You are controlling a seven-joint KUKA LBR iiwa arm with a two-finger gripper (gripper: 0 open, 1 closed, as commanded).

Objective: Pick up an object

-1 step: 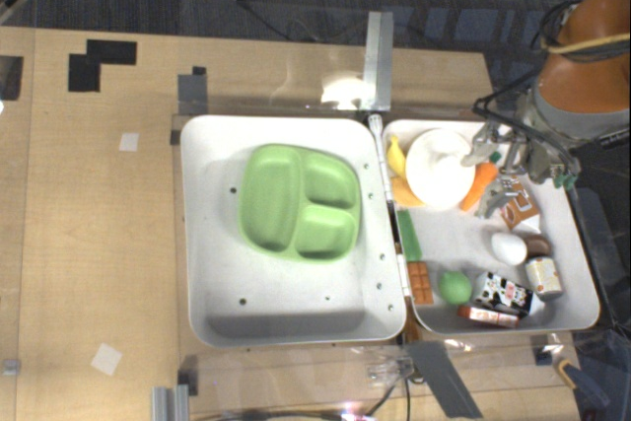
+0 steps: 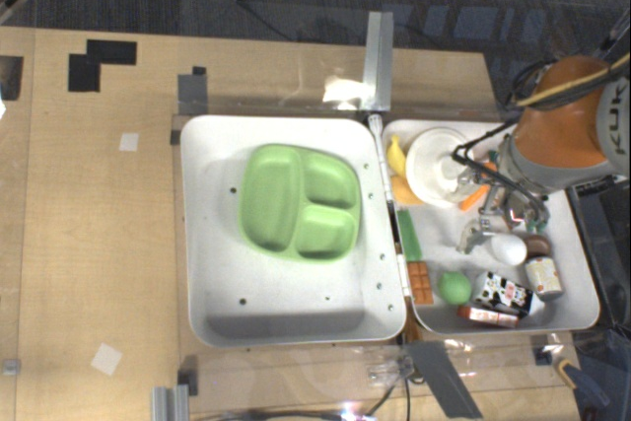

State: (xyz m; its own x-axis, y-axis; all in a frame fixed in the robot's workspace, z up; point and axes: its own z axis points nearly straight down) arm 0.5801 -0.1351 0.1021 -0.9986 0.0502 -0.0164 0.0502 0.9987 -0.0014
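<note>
The wooden tabletop (image 2: pixel 89 242) carries two shallow white bins side by side. The left bin (image 2: pixel 212 311) holds a green divided plate (image 2: pixel 299 202), lying flat a little above the bin's middle. The right bin (image 2: pixel 577 296) is crowded with small things. The grey arm with its orange band (image 2: pixel 562 123) reaches in over this bin's upper right part, and the end effector (image 2: pixel 493 222) hangs low over the bin's middle; whether it is open or closed cannot be told, and nothing can be seen gripped in it. A white round bowl (image 2: pixel 432 165) sits at the upper left of the right bin, with a yellow banana (image 2: pixel 396 156) just beside it against the left wall. A white egg-like object (image 2: pixel 509 249) lies just beside the end effector. Lower down are a black-and-white patterned carton (image 2: pixel 505 294), a green ball (image 2: pixel 455 288), a brown ridged bar (image 2: pixel 421 283) and a small can (image 2: pixel 543 276) near the right wall.
</note>
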